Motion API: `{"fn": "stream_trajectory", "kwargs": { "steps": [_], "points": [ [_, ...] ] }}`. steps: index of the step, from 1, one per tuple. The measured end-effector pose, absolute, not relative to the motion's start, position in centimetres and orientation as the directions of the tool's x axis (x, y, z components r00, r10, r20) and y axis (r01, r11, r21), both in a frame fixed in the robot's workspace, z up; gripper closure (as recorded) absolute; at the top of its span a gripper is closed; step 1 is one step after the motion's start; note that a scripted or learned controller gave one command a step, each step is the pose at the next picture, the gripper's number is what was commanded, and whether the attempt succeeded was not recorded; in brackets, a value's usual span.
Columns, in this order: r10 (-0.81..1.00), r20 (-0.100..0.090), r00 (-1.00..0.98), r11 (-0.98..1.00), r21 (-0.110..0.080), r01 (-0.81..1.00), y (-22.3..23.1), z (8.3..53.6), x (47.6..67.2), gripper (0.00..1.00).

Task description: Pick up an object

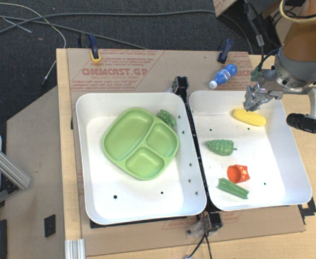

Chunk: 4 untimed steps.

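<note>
A: Which one is the arm going for?

B: My guess is the yellow corn cob. It lies in the right bin, near the far edge, and the gripper hangs just above its left end.

A: Is it gripping anything?

B: I can't tell; the tip is too small and dark against the cob to judge.

A: How would the cob handle?

B: It looks like a hollow plastic toy, so probably light and stiff, with a smooth rounded skin that may slip or roll. I'd take it across the thick middle, squeezing its short width, not the tapered ends.

A: Anything crowding it?

B: Not much. The green bumpy vegetable sits nearer the bin's middle, and the red piece and green pod lie toward the near edge, all well apart from it. The green divided plate is in the left bin.
</note>
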State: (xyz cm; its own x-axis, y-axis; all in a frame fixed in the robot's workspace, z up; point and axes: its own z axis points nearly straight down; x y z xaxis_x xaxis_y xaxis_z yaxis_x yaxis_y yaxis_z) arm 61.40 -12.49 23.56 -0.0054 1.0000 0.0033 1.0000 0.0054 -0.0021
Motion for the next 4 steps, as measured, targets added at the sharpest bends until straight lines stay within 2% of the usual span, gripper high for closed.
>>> {"fn": "stream_trajectory", "kwargs": {
  "steps": [2, 3, 4],
  "points": [
    [1.000, 0.003, -0.006, 0.006, -0.002, 1.000, -2.1, 22.9, 60.1, 1.00],
    [1.000, 0.003, -0.008, 0.008, 0.000, 1.000, 4.4, 23.0, 60.3, 1.00],
    [1.000, 0.003, -0.005, 0.005, -0.004, 1.000, 9.1, 22.3, 59.7, 1.00]
  ]
}}
